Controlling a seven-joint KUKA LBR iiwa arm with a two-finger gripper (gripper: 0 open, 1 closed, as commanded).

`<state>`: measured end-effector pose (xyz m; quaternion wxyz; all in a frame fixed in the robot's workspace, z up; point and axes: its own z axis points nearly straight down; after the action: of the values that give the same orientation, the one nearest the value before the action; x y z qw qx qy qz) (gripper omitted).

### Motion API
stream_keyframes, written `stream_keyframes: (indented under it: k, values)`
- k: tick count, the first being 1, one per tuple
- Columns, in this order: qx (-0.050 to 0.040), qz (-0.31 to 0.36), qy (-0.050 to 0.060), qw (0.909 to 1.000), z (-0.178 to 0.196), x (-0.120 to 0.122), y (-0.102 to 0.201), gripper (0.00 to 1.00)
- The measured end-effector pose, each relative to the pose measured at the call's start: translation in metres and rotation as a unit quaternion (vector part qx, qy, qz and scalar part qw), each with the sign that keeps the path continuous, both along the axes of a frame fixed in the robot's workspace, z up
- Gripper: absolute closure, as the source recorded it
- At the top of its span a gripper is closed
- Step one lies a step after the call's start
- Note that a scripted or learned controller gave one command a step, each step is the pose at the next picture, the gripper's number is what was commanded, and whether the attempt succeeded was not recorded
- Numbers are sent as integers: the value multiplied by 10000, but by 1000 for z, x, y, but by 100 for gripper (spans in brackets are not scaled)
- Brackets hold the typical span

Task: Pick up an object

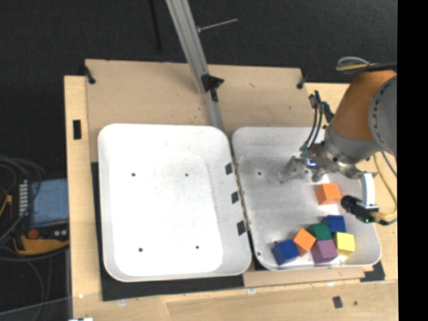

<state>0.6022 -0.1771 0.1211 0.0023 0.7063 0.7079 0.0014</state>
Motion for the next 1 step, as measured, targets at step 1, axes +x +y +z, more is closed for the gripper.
stream_keyframes:
  k: [1]
  values:
    - [10, -8, 3, 10000, 9, 0, 0, 100]
